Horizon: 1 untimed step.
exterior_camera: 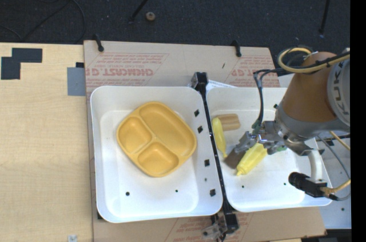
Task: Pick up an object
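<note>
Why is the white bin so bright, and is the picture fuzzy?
Camera view: light from above makes the left bin glare nearly pure white; the yellow plate looks sharp, with only faint shadow; things near the gripper look a bit blurry.

- Light wooden bench, with brown cardboard sheet laid flat on top.
- Two white bins on the cardboard: left bin, right bin, touching side by side.

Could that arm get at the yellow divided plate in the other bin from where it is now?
Probably yes. The plate lies flat and alone in the left bin, open from above. The end effector sits over the right bin, so it must cross the divider.
</note>
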Motion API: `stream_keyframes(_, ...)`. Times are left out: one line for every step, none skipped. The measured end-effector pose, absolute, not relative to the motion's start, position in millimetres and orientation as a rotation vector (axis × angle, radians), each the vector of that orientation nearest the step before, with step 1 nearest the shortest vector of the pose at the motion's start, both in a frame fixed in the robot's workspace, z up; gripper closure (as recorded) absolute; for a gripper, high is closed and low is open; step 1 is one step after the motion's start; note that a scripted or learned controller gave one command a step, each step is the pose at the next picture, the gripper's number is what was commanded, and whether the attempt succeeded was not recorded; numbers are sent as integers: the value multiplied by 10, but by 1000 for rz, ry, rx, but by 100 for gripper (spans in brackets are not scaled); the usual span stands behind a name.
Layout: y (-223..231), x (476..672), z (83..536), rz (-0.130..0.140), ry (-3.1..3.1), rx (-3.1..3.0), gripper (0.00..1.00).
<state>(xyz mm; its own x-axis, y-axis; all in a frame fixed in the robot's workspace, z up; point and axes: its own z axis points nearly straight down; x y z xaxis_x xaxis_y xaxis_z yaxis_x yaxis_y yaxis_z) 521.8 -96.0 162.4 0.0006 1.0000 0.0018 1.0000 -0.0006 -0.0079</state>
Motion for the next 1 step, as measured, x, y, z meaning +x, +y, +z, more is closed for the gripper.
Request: stream_keyframes(-1010, 5194, 1173, 7, -2215, -2217, 0)
